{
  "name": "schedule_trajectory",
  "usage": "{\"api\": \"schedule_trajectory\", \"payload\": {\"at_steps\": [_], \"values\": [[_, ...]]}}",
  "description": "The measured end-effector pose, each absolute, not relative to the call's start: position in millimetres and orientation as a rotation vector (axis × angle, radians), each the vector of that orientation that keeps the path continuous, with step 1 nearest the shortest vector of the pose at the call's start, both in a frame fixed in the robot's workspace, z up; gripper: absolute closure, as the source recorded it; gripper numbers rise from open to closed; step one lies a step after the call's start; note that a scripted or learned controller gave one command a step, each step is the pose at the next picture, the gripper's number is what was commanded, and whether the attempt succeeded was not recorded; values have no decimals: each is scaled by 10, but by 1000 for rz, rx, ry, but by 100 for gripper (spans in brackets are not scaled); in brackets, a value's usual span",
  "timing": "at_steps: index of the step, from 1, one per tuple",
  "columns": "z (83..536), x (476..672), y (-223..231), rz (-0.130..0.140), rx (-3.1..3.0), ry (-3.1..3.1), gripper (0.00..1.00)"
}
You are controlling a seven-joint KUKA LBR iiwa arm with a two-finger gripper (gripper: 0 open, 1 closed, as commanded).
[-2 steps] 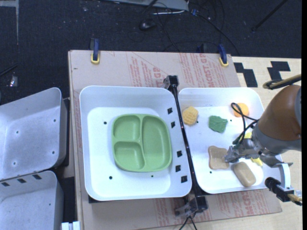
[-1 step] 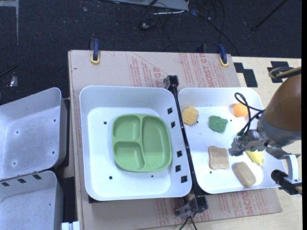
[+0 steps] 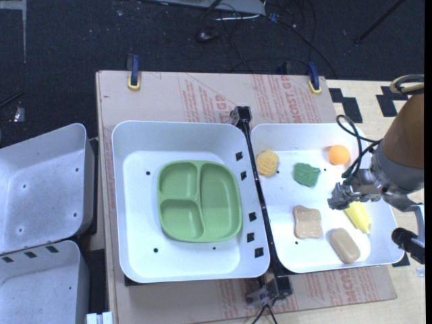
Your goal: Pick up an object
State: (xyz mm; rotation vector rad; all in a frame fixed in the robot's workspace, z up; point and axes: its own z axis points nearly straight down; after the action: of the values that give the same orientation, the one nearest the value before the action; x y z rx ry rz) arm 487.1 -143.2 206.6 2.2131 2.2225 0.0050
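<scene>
A robotics lab: clamped cardboard bench (image 3: pixel 202 93), loose cables (image 3: pixel 297 25), dark carpet (image 3: pixel 54 39).

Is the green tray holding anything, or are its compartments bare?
Bare. The tray lies flat in the left bin, and all three compartments show plain green.

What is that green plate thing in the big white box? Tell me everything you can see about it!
The green tray is a pale green plate with rounded corners that looks like smooth plastic. Raised ridges split it into three compartments: one long one on the right side of the view and two smaller ones on the left. Nothing lies in any of them. It sits flat, turned slightly askew, near the middle of the left white bin, resting on the bin's floor and away from its walls. Nothing else touches it.
</scene>
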Motion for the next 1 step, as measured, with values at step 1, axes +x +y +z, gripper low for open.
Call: {"api": "schedule_trajectory", "payload": {"at_steps": [1], "values": [[2656, 4959, -1479, 5, 2213, 2220, 100]]}}
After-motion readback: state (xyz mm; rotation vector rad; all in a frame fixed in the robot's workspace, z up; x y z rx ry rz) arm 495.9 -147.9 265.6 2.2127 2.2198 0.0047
